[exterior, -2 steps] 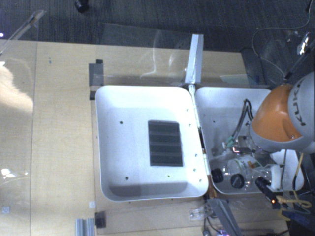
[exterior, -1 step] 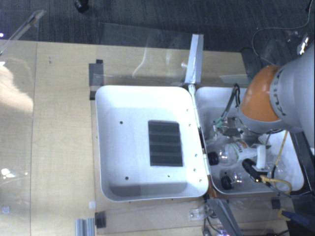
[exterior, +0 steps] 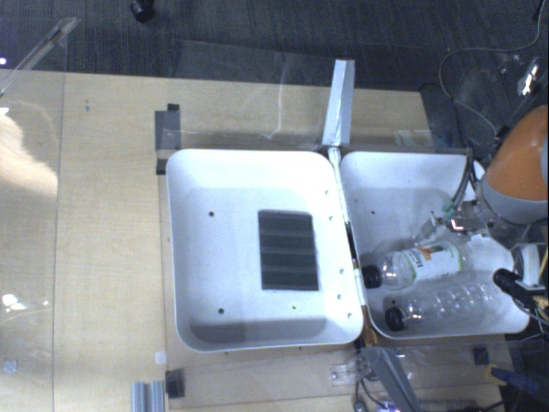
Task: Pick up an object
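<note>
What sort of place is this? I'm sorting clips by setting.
Probably a robotics lab test bench, not a home or shop. Two white bins, left and right, sit side by side on a wooden bench, a grey and orange robot arm reaches in, and clear plastic bottles serve as practice objects.

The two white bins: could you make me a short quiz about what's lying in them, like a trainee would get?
1. True or false: both clear plastic bottles lie in the right bin.
2. Which thing lies in the left bin? A) a dark ribbed rectangular pad B) a red ball C) a pair of scissors
3. Fill the gap: the labelled bottle and the dimpled bottle both have ____ caps, pointing toward the left bin.

Key
1. True. Both lie on their sides, the labelled bottle farther from the camera than the dimpled bottle.
2. A. The dark ribbed pad lies flat near the middle.
3. Black.
</note>
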